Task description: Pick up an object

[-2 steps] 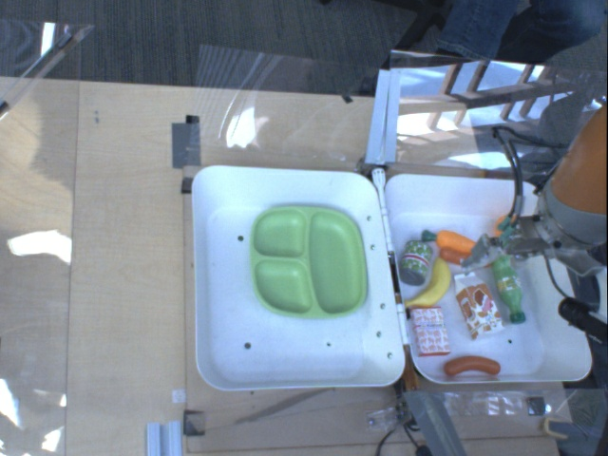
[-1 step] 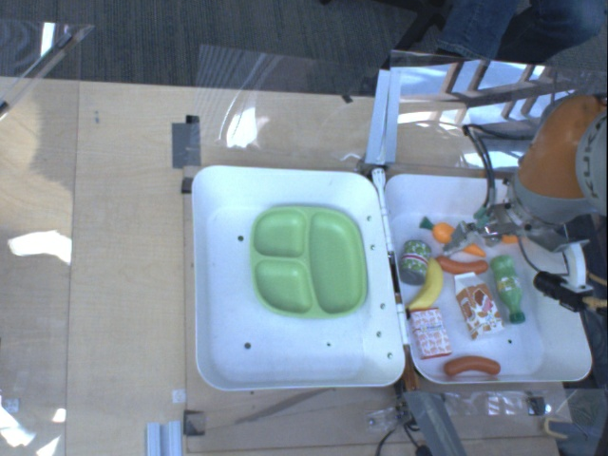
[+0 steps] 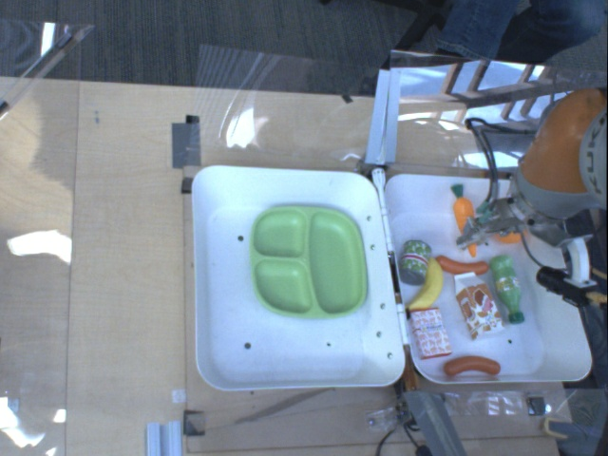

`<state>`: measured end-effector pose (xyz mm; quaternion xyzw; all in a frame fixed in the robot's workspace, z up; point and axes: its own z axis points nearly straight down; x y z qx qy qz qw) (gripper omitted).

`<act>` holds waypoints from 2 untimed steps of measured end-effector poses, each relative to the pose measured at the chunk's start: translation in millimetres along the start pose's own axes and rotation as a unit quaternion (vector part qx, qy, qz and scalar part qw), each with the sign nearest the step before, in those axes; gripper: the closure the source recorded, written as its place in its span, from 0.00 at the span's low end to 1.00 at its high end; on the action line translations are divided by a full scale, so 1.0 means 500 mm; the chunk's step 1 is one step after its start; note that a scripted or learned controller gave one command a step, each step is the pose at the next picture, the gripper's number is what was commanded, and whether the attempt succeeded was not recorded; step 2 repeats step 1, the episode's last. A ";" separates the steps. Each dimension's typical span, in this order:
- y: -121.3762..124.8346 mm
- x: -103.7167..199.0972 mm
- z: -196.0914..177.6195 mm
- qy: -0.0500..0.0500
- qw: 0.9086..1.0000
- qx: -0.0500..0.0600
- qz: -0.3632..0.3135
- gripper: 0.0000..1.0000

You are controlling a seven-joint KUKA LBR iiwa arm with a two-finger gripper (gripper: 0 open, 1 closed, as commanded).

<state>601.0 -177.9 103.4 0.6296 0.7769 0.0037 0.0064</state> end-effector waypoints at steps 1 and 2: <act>0.070 0.155 -0.266 0.001 0.996 0.002 0.086 1.00; 0.070 0.155 -0.266 0.001 0.996 0.002 0.086 1.00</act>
